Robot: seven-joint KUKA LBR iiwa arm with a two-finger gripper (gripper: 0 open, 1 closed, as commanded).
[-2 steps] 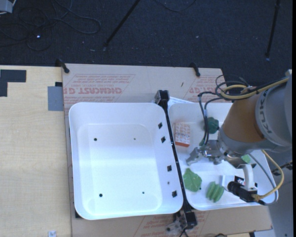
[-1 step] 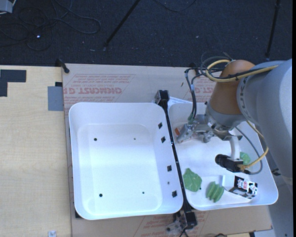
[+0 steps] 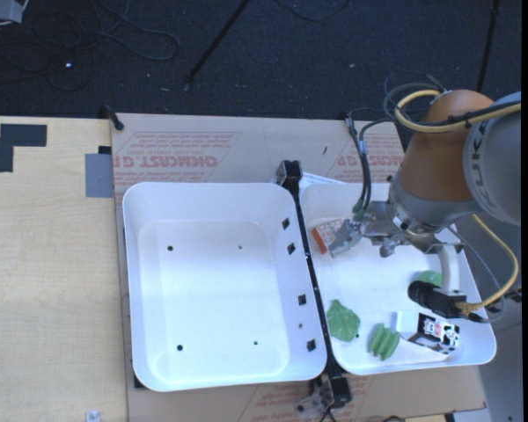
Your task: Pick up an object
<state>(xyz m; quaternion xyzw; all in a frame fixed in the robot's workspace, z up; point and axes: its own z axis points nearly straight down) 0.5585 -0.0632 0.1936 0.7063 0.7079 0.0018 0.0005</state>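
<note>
Gripper (image 3: 348, 238) low in right bin (image 3: 475, 354), fingers closed around orange-and-clear packet (image 3: 324, 234) near divider. Green leaf (image 3: 342, 321) and green bundle (image 3: 383, 341) toward front; left bin (image 3: 136, 236) alongside.

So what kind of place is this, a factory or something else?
More likely a robotics test lab than a factory. A grey and orange robot arm works over two white bins on a plywood bench, small odd items like a green toy lie in the right bin, and loose cables trail across the dark floor.
</note>
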